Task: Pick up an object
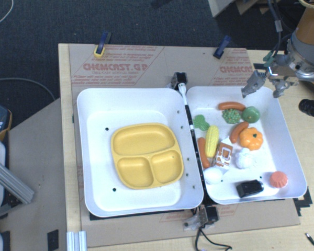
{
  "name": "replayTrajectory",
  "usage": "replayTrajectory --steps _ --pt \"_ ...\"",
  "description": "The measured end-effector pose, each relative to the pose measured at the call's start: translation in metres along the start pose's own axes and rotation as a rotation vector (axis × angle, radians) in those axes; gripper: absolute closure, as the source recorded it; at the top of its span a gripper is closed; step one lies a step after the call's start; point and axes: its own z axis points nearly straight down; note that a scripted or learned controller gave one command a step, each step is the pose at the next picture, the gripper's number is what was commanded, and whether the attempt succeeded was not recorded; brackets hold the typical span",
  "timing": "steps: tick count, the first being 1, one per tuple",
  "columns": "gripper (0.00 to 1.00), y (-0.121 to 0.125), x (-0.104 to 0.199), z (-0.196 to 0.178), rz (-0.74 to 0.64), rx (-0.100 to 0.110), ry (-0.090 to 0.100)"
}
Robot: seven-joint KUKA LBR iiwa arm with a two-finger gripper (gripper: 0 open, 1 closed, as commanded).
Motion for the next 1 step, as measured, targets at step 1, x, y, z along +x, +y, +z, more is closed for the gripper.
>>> replayTrajectory --steps 1 --pt "0.0 0.0018 0.0001 -0.0076 -0.002 -0.013 -0.002"
